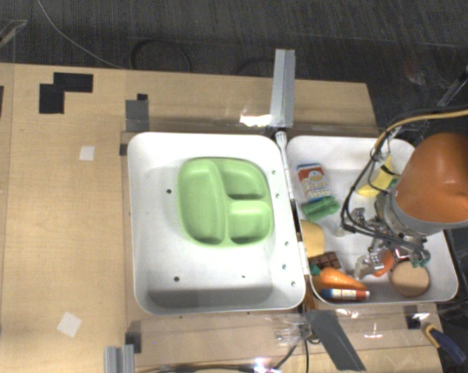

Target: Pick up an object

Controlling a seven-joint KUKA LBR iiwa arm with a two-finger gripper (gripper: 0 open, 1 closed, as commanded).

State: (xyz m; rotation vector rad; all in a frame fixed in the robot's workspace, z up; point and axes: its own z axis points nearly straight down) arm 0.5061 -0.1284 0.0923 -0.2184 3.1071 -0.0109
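The arm (440, 181) reaches in from the right over the right bin (339, 154), its orange band bulking above the wrist. The gripper (378, 261) hangs low in the bin's near right part, close over a small reddish-orange thing (383, 264) and just beside a tan egg-shaped object (410, 280) — how far it is open, and whether it has hold of anything, cannot be told from here.

The clutter sits thick along the bin's left and near sides: a small carton with a red label (312, 180), a green piece (319, 207) just below it, a yellow rounded item (313, 238), a dark brown bit (323, 263), and a carrot-like orange object (341, 278) with a marker (344, 293) alongside it at the near wall. Cables (366, 185) loop down beside the wrist.

The left bin (152, 208) holds a green divided tray (222, 200) — well apart from the gripper.
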